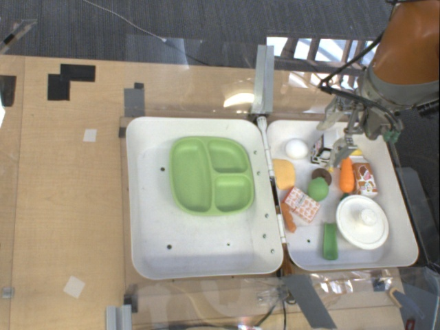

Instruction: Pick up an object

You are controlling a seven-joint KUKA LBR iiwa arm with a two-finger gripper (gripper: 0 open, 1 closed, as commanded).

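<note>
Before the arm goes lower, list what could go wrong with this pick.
1. The right bin is crowded: the carrot, the white ball and the green round piece lie close under the gripper, so it may nudge a neighbour or close on two things.
2. Round pieces may roll away.
3. The white lidded bowl looks too wide to grasp.

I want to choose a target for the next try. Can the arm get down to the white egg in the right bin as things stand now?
Probably yes. The white egg lies near the back of the right bin with bare floor around it; the yellow piece sits just in front, apart from it. The gripper hangs close by, to the egg's right.
</note>
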